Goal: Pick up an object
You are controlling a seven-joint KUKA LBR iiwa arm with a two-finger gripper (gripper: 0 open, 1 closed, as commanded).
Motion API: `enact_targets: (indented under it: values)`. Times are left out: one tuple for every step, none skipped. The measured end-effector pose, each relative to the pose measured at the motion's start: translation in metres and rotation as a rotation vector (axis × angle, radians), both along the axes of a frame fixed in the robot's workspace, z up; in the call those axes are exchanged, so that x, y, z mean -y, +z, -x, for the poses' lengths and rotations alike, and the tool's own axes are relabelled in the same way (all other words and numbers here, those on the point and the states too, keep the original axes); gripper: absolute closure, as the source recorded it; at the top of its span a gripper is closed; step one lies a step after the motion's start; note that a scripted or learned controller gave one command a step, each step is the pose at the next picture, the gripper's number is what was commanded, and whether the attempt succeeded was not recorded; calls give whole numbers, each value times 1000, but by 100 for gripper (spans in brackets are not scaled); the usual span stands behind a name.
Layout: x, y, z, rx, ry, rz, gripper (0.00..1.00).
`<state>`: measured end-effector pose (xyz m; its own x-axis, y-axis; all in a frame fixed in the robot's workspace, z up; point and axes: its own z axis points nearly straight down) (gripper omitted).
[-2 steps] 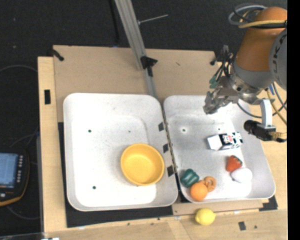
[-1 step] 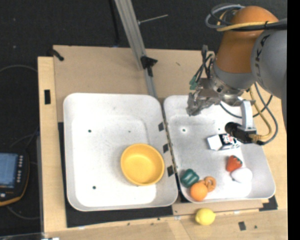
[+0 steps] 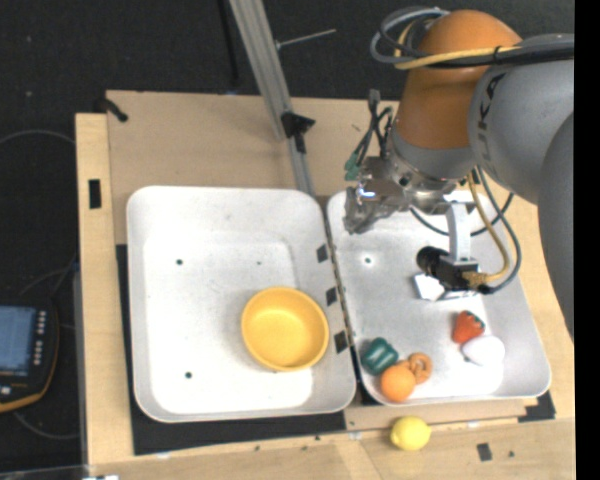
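Observation:
My gripper (image 3: 361, 211) hangs over the far left corner of the right bin (image 3: 380, 278), close to the wall between the two bins. Nothing shows in it. The bin's objects lie at its near end, well away from the gripper: a green block (image 3: 378, 353), an orange ball (image 3: 397, 382) with a smaller orange piece (image 3: 419, 366) beside it, a red strawberry-like piece (image 3: 467, 326) and a white lump (image 3: 484, 351). A yellow bowl (image 3: 285, 328) sits upright in the left bin (image 3: 180, 268), near its front right.
A yellow lemon (image 3: 410, 433) lies on the bench outside the bins, just in front of the right bin. A slanted metal post (image 3: 270, 78) rises behind the bins. A handheld pendant (image 3: 10, 353) rests at the far left.

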<state>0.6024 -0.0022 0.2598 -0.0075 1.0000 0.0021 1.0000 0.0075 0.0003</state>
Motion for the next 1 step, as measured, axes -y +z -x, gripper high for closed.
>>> enact_targets:
  values:
    - [-43, -4, 10, -1, -1, 1, 100]
